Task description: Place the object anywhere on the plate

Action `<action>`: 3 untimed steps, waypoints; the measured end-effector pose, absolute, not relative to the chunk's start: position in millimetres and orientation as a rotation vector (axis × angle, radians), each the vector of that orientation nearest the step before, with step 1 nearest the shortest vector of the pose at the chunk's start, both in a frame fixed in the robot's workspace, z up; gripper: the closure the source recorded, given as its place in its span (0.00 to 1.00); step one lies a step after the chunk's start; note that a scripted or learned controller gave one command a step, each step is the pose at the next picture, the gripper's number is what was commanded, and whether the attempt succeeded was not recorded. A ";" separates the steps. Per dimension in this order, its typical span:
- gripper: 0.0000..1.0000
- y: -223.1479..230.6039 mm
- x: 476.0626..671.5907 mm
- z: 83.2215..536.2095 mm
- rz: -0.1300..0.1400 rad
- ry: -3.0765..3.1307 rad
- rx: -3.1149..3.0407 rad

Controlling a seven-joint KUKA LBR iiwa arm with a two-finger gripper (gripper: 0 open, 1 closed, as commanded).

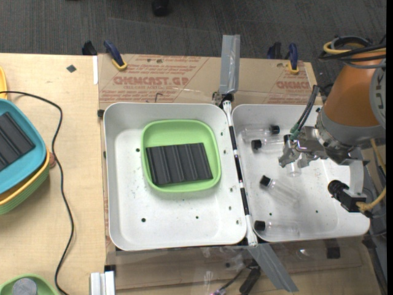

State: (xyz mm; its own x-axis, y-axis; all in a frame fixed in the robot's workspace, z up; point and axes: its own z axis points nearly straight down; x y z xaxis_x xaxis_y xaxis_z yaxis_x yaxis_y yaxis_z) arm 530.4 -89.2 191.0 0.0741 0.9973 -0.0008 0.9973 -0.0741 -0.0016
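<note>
A green square plate point(181, 134) with a black ribbed insert point(179, 163) lies in the left white bin point(123, 183). Several small clear vials with black caps lie in the right bin point(319, 223): one at the back point(273, 129), one near the left wall point(255, 144), one in the middle point(266, 180). My gripper point(295, 157) hangs over the right bin's middle, to the right of these vials and just above the bin floor. The wrist hides what lies under it.
A further black-capped piece point(259, 225) sits at the right bin's front left corner. A black cable end point(341, 192) hangs by the arm at right. Teal and green dishes point(18, 158) stand on the bench far left, beside a black cord point(61, 183).
</note>
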 end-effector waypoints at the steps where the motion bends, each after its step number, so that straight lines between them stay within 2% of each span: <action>1: 0.00 -89.2 530.4 191.0 0.003 -2.137 -2.302; 2: 0.00 -68.0 514.5 223.0 0.005 -1.783 -2.586; 3: 0.00 -110.6 487.7 262.5 0.007 -1.501 -2.760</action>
